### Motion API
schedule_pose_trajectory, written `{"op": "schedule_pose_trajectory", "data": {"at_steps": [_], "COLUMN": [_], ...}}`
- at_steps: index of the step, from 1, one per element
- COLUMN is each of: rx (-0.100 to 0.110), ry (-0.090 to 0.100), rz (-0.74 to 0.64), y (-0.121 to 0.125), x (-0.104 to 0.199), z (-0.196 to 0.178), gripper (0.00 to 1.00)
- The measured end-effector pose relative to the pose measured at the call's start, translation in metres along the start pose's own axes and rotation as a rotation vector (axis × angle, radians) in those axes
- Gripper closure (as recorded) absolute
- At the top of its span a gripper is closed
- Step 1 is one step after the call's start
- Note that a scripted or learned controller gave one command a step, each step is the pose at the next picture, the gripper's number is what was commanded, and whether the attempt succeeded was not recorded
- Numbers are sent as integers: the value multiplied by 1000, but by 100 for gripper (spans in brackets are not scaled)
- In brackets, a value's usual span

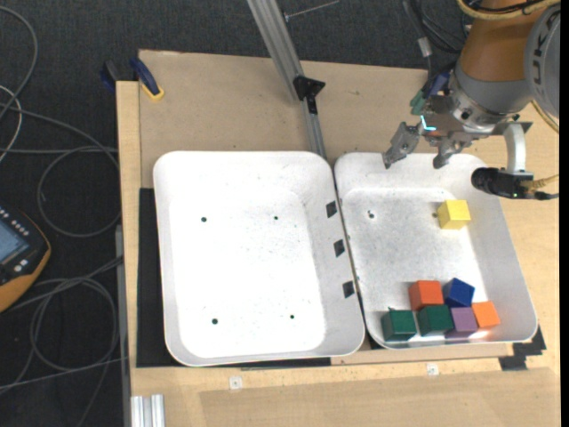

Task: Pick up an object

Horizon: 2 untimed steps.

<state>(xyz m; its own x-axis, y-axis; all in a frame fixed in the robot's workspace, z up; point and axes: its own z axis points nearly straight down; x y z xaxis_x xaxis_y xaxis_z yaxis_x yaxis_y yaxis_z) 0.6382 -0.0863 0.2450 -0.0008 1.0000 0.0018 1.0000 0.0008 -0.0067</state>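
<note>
Held over the far edge of the right bin (498, 229), the tool (418, 156) is spread apart with nothing between its fingers. An approach is judged underway; descent onto the nearby yellow block (453, 213) is called for next.
</note>
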Motion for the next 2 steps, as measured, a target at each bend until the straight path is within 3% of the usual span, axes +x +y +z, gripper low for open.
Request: {"op": "schedule_pose_trajectory", "data": {"at_steps": [1,2], "rx": [-5,1], "ry": [-1,-1], "rz": [0,2], "y": [1,-5], "x": [0,-7], "z": [-3,55], "gripper": [0,0]}}
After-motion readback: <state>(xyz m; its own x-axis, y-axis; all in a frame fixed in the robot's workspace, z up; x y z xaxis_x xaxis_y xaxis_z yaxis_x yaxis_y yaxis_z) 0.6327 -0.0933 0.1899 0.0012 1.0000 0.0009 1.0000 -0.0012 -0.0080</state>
